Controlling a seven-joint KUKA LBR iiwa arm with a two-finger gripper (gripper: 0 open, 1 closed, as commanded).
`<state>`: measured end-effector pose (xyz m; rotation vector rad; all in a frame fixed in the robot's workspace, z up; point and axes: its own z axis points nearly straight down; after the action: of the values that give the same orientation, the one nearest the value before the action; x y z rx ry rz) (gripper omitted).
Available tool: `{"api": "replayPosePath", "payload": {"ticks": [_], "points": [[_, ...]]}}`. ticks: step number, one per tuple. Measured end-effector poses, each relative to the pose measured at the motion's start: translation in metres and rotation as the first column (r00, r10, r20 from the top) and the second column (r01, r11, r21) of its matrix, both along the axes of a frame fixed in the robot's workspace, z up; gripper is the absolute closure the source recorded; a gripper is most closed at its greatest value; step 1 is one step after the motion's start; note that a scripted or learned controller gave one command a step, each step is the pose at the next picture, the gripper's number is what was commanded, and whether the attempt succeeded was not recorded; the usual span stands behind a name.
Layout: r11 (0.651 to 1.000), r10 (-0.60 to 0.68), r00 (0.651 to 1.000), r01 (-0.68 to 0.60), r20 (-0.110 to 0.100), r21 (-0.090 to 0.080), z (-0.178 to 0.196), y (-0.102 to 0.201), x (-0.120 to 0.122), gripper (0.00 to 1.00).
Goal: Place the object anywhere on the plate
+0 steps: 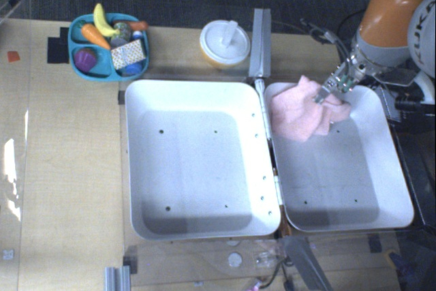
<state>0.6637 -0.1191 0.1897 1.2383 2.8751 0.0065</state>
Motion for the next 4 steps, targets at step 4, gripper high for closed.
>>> {"api": "replayPosePath", "payload": {"ticks": [4], "points": [[0.685, 0.729, 0.685, -0.729, -0.001, -0.006, 0.046, 0.173, -0.010, 1.00]]}}
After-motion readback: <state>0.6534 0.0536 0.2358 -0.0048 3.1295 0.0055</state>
